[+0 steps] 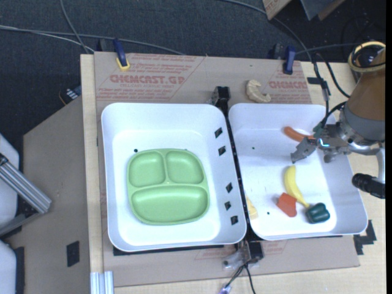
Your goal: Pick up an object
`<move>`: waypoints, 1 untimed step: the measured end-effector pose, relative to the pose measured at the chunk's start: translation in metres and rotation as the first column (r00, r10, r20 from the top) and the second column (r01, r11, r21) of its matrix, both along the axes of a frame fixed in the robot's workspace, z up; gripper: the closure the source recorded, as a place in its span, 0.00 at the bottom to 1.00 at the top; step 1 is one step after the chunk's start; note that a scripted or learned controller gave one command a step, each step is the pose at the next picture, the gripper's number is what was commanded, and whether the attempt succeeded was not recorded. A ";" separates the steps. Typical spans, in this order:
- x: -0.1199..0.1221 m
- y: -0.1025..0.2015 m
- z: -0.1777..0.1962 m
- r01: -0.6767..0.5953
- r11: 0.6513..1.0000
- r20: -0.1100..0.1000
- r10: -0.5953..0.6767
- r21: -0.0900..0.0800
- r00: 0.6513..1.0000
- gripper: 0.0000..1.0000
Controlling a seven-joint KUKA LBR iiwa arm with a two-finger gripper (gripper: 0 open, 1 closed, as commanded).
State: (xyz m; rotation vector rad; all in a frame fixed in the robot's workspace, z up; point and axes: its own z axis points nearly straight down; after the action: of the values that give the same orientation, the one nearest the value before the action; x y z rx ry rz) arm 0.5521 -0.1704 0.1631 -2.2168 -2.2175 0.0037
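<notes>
Over the right bin [257, 118], near its far right corner, the gripper [311, 147] hangs on the arm [367, 106] with its fingers spread and nothing between them. An orange carrot [293, 132] lies just beside the fingertips, toward the bin's far wall. A yellow banana [294, 185] lies nearer the middle of the bin floor, and a red piece [286, 204] and a dark green piece [318, 213] rest close to the near edge, the green one touching or almost touching the banana's lower tip.

Judged from this position, the step in hand is the approach to a grasp, and the carrot is the closest candidate. For a sound grasp, centre the spread fingers across the carrot's narrow width, not along its length, then descend straight until the tips bracket it before closing. The carrot sits close to the far wall, so keep the outer finger clear of the wall. The banana offers more free floor around it, except at its lower tip.

Both bins sit side by side on a brown board [159, 72]. The left bin [119, 124] carries a green divided plate [168, 185]. Clamps hold the board's far edge, and a small beige item [258, 91] lies on the board behind the right bin. Cables run across the dark floor beyond.
</notes>
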 end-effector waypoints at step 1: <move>-0.001 -0.001 -0.063 0.001 1.000 0.000 -0.001 0.000 1.000 0.00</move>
State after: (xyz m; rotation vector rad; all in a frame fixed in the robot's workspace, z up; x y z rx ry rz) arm 0.5507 -0.1715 0.1001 -2.2173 -2.2164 0.0034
